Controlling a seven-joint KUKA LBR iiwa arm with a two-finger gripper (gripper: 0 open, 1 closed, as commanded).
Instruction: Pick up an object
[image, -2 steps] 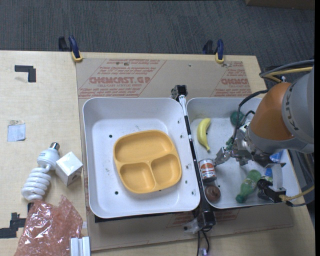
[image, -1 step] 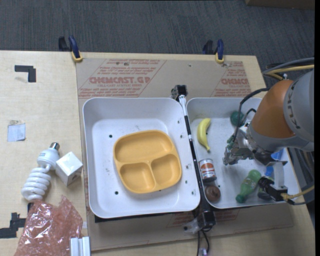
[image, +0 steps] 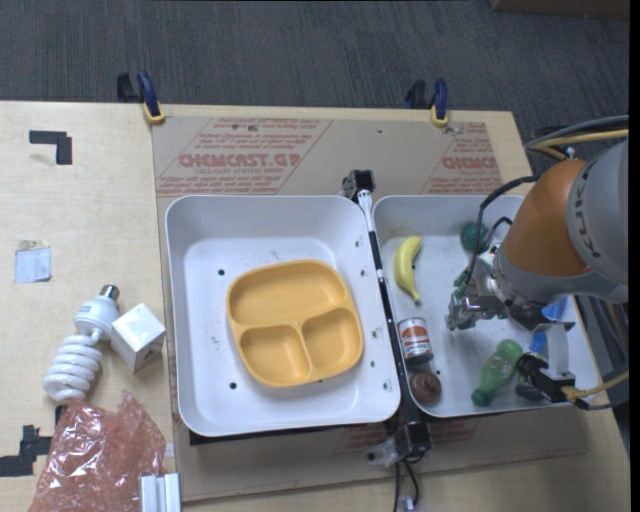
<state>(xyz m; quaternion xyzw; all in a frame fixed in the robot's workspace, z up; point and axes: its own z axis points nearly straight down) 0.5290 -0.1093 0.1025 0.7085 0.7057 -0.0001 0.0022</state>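
Observation:
The right bin (image: 440, 215) holds a yellow banana (image: 406, 266) at its left side, a small dark can with a red label (image: 415, 339), a brown round thing (image: 425, 385) at the front left, a green bottle (image: 496, 371) lying near the front, and a dark green ball (image: 472, 236) at the back. My gripper (image: 462, 312) hangs low over the middle of this bin, between the can and the green bottle. I see nothing between its fingers. The arm's grey and orange wrist (image: 555, 235) covers the bin's right part.
The left bin (image: 200, 380) holds a yellow divided tray (image: 295, 322). On the bench to the left lie a spiral light bulb (image: 80, 350), a small white box (image: 138, 335) and a crumpled pink bag (image: 95, 460). A blue-and-white thing (image: 552, 335) peeks out under the wrist.

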